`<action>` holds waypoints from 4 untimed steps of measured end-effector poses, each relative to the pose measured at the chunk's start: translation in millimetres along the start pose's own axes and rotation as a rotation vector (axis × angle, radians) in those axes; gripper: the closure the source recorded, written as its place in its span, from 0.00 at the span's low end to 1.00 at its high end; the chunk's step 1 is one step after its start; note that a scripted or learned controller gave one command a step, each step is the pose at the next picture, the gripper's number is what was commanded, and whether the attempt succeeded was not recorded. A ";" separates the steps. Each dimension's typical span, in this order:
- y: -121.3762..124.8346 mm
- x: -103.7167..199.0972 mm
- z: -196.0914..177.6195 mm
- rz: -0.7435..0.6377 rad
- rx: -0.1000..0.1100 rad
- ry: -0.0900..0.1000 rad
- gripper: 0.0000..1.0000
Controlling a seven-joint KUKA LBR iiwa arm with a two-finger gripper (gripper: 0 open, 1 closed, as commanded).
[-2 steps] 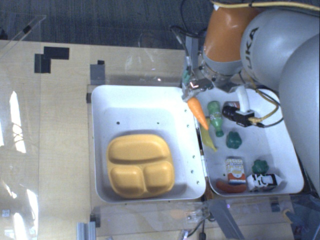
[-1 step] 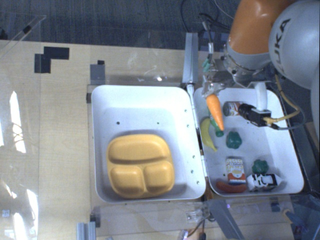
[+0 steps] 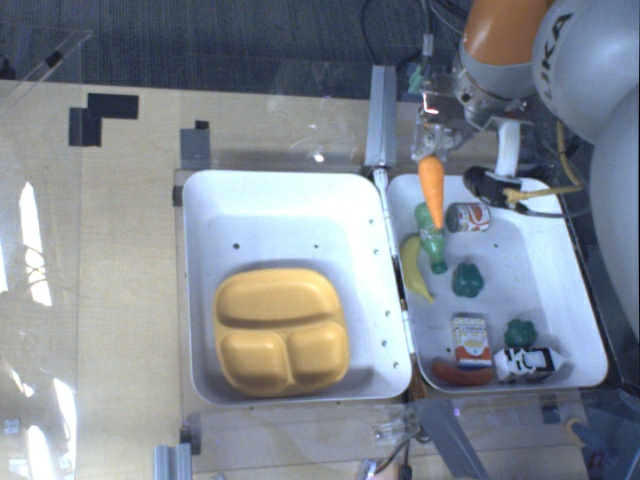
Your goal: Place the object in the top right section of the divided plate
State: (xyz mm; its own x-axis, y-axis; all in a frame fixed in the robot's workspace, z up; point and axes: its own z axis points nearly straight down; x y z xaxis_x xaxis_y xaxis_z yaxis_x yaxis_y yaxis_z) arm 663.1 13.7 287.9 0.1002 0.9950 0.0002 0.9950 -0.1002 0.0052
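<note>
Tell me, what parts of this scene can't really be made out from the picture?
- Gripper: in the camera view its fingers are small and lost in cables, so whether they clamp the carrot hanging beneath is unclear.
- Green bottle: its top is covered by the carrot's tip.
- Carton and can: labels too small to read.
- Yellow divided plate: the camera's slant hides how deep its sections are.
</note>
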 end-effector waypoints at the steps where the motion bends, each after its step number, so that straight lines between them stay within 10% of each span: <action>1: -71.9 45.8 51.0 -0.052 0.004 0.001 1.00; 3: -34.1 45.7 102.7 -0.019 0.003 0.001 1.00; 4: -116.4 76.0 92.8 0.105 0.005 0.001 1.00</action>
